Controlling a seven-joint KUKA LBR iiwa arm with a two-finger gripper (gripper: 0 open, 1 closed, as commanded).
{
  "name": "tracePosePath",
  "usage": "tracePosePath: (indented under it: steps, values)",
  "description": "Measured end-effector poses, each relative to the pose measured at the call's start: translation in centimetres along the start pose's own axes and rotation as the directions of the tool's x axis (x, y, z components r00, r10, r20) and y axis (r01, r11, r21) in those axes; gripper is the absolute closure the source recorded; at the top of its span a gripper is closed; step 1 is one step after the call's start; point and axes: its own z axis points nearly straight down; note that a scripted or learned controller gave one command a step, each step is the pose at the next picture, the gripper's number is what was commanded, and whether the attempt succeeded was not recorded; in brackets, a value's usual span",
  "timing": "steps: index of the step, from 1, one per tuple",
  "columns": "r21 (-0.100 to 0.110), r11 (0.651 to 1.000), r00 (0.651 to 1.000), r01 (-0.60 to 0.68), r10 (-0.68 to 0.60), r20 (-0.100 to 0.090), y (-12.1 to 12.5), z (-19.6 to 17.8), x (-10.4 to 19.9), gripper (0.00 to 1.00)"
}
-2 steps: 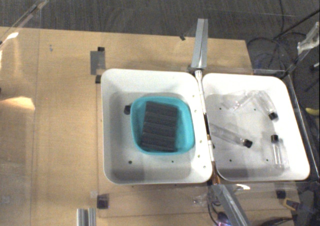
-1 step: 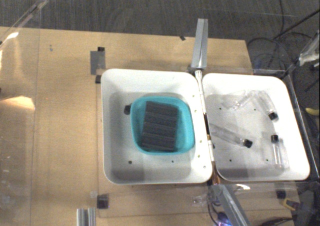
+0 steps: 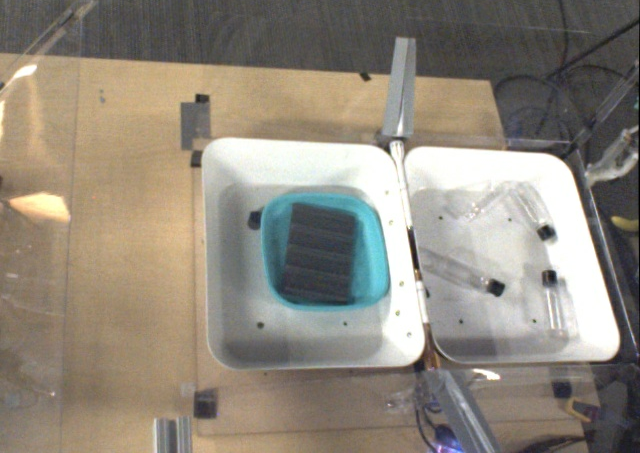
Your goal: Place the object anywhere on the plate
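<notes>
Dark ribbed block point(image 3: 320, 256) lying centred on teal plate point(image 3: 372, 271) in left bin point(image 3: 225, 241), plate sitting w/ white floor around it, clear vials point(image 3: 462, 275) lying scattered across right bin point(image 3: 590, 241), tool state: can't tell.

On the wooden surface point(image 3: 120, 281) two shallow white bins sit side by side, their inner walls touching. The left bin point(image 3: 225, 331) holds a teal square plate point(image 3: 372, 259), and a dark grey ribbed block point(image 3: 320, 256) lies on the plate, near its middle. The right bin point(image 3: 590, 336) holds several clear plastic vials with black caps, scattered apart: one point(image 3: 463, 274) lies near the bin's left side, another point(image 3: 553, 299) stands by the right wall.
</notes>
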Motion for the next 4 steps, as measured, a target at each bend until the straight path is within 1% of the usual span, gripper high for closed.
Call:
tracePosePath:
  steps: [1,2,3,4]
  values:
    - [-0.006,0.992,0.992,-0.127,0.127,-0.001,7.4,-3.8,4.7,0.00]
    - [-0.009,0.968,0.968,-0.252,0.252,-0.002,5.2,-6.3,2.4,0.00]
    - [-0.007,0.945,0.945,-0.326,0.326,-0.003,-0.8,-6.3,-0.5,0.00]
    - [-0.006,0.942,0.942,-0.337,0.337,-0.002,-2.0,-6.3,-2.0,0.00]
